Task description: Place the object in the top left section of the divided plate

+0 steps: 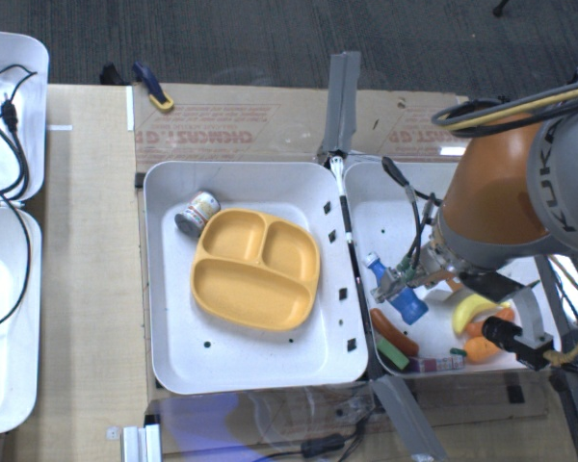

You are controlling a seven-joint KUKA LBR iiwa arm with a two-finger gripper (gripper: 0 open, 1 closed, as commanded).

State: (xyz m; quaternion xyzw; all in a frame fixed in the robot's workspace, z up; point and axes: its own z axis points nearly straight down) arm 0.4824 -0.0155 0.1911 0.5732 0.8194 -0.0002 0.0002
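Tool point(397, 279) | over rt bin | blue bottle point(397, 292) just beneath, touching

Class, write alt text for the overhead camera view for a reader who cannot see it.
A grey-and-orange robot arm reaches into the right white bin, its gripper above a blue plastic bottle among toy foods. In the left white bin lie a yellow three-section divided plate and a small silver can.

Even, bright overhead light washes out the white bins point(164, 287), whose floors glare slightly. The plate point(255, 268) casts only a faint, soft shadow. Focus is fair, softening toward the frame's edges, with a bluish glow at the bench's near edge.
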